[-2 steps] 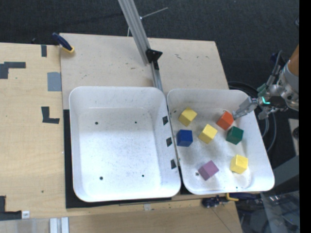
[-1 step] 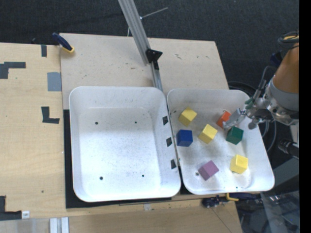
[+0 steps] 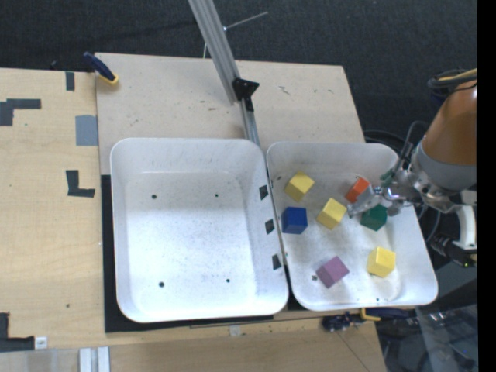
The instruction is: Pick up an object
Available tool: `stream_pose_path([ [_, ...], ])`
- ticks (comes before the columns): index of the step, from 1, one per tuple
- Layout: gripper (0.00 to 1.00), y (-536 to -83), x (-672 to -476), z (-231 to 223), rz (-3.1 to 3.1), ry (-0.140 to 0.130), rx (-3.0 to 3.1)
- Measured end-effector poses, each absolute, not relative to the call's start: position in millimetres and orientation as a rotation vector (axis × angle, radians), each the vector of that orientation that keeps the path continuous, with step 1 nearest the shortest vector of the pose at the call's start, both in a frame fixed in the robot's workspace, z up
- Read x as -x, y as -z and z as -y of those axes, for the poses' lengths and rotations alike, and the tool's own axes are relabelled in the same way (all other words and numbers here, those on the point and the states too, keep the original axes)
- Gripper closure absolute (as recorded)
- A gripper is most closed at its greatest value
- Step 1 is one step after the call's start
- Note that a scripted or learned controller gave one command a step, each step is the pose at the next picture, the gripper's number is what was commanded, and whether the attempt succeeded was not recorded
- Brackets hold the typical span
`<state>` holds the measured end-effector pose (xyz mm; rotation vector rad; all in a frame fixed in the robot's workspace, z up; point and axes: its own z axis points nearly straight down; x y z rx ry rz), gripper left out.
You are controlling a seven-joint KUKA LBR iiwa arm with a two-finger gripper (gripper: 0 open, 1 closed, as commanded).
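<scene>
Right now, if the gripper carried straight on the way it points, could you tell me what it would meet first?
The gripper points leftward into the right bin, between the orange block and green block. Straight ahead, the yellow block likely comes first, though depth is unclear.

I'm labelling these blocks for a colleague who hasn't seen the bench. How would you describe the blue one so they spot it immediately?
Look in the right-hand bin, along its left wall next to the divider. The blue cube sits there, just below a yellow cube. It is the only blue block among the yellow, purple, orange and green ones.
</scene>
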<state>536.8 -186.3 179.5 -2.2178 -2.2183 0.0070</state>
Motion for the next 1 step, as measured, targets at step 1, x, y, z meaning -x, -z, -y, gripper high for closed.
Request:
stream_pose_path([
  [1,0.00,-127.1,-538.3,196.8,2.222,-0.005,2.222],
])
